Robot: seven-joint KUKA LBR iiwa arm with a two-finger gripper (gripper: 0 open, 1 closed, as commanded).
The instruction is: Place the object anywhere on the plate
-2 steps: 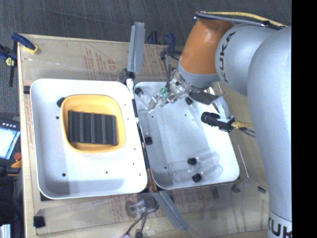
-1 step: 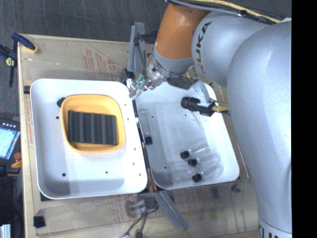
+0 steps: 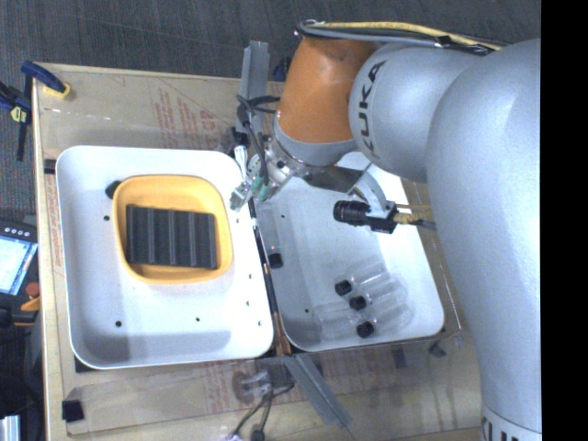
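To the left of the end effector (image 3: 250, 184), in the left bin (image 3: 83, 246), lies the plate (image 3: 170, 191), yellow-rimmed with a dark ribbed centre. The end effector sits over the divide between the two bins, near their far edges, with something small and green at its tip; whether it is gripped cannot be told, nor how far the fingers are spread. The arm (image 3: 432, 108) bends in from the right, orange band above the wrist. Below and right of the end effector, in the right bin (image 3: 303, 237), lie clear bottles (image 3: 367, 301) with black caps.
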